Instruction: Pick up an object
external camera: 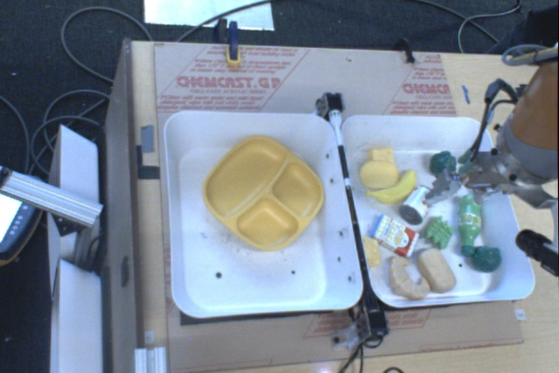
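Note:
The right bin (pixel 410 125) holds several toy foods. A yellow lemon (pixel 377 175) and a banana (pixel 399 188) lie at its left, with a small silver can (pixel 414 205) on its side just right of the banana. My gripper (pixel 447 184) hangs low over the bin's middle, just right of and above the can, between a dark green broccoli (pixel 442 162) and a green bottle (pixel 470 221). I see nothing clearly held in it. The grey arm (pixel 528 144) comes in from the right.
Also in the right bin are a red and white carton (pixel 394 234), a leafy green piece (pixel 438 232), a bread roll (pixel 437 270), a bagel (pixel 405 277) and a dark green lump (pixel 486 258). In the left bin (pixel 218 284) lies a yellow divided plate (pixel 264 192).

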`<state>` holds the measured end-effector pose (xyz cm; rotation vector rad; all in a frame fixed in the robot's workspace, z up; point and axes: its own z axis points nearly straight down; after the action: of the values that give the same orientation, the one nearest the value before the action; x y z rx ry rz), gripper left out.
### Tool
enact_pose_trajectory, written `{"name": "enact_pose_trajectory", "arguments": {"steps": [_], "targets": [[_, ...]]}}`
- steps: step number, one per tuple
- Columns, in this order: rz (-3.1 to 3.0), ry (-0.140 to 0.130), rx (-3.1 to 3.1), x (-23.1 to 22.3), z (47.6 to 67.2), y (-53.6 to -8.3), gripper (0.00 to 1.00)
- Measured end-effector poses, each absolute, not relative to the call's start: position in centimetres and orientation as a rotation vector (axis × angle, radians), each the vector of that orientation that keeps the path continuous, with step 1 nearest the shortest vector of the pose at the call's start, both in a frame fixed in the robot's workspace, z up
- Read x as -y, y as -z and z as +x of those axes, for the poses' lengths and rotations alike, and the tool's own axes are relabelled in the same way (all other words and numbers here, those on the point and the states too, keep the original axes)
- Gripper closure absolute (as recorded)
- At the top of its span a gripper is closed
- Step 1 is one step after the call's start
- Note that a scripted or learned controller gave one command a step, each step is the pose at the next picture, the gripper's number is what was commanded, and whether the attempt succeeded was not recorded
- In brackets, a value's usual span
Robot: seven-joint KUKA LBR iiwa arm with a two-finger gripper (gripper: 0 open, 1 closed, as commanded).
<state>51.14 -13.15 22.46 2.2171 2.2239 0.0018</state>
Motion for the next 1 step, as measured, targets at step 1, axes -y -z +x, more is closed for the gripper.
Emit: {"name": "enact_pose_trajectory", "arguments": {"steps": [1], "targets": [[2.215, -0.008, -2.214, 13.13, 52.65, -9.94, 0.0]]}}
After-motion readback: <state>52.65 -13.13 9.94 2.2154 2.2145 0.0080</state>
